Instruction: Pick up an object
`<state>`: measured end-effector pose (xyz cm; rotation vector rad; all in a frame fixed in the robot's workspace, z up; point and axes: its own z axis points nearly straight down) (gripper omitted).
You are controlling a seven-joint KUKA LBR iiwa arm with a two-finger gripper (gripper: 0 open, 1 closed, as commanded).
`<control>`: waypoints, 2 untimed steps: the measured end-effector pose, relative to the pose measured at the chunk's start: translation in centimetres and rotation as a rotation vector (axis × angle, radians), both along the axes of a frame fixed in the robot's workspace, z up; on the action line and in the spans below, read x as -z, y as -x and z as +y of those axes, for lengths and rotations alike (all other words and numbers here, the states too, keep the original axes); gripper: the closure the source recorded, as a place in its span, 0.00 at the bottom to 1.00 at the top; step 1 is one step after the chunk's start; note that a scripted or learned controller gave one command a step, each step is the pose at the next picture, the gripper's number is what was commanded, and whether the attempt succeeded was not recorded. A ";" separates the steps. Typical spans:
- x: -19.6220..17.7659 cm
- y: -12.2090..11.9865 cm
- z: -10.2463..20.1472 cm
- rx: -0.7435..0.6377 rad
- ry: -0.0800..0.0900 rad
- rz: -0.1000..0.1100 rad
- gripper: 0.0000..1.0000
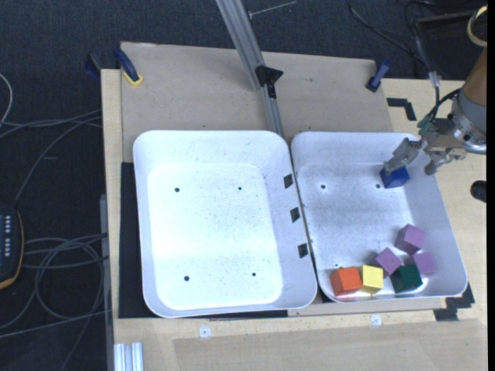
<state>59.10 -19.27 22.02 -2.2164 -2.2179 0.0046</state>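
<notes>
Blue block [395,177] sits upper right of frame in the right bin [340,207], and I read the gripper [416,157] as spread, one finger touching its top. Small, stiff and light, I'd guess; grip opposite flat faces.

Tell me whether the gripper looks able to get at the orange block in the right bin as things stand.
Probably yes. The orange block lies uncovered at the near edge of the right bin, open from above, though the yellow block sits tight beside it. The gripper is over the far end, by the blue block.
</notes>
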 end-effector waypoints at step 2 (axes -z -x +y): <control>11.6 0.6 -0.2 0.000 0.000 0.000 0.00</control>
